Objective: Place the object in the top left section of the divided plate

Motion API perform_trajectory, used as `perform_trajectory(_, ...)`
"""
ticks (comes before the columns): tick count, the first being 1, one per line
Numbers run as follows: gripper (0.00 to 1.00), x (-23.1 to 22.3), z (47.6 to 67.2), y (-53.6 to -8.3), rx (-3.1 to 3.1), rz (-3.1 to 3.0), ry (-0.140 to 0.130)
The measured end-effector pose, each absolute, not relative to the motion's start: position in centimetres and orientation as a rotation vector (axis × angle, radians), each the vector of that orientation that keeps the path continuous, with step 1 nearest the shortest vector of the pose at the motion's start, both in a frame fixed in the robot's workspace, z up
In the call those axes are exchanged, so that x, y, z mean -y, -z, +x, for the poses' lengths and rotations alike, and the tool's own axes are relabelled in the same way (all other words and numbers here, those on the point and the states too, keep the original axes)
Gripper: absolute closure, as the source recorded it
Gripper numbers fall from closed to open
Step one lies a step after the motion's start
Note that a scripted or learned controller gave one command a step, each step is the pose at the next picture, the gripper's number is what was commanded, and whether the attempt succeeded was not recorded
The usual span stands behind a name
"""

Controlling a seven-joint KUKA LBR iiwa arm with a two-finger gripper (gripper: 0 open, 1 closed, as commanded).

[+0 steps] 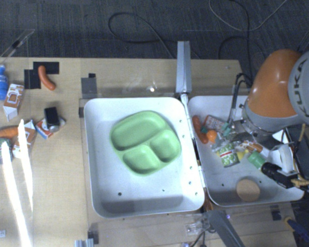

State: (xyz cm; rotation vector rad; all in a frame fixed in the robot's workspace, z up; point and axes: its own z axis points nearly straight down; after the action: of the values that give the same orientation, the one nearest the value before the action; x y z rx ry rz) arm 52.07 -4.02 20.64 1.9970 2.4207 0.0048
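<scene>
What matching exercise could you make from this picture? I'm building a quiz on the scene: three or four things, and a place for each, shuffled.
Things:
1. green divided plate
2. round brown disc
3. blue bottle
4. orange sausage-shaped toy

Places:
A. bench, far left edge
B. left bin
C. on a black patch on the bench
D. right bin, near edge

Pairs: 1-B, 2-D, 3-A, 4-C

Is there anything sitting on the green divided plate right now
No, all three sections of the green divided plate in the left bin are bare, while the small items lie in the right bin.
</scene>
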Motion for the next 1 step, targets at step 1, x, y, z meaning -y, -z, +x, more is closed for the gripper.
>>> perform_trajectory(1,1.0,-4.92,56.3,-21.64,-2.352,2.079,-0.004)
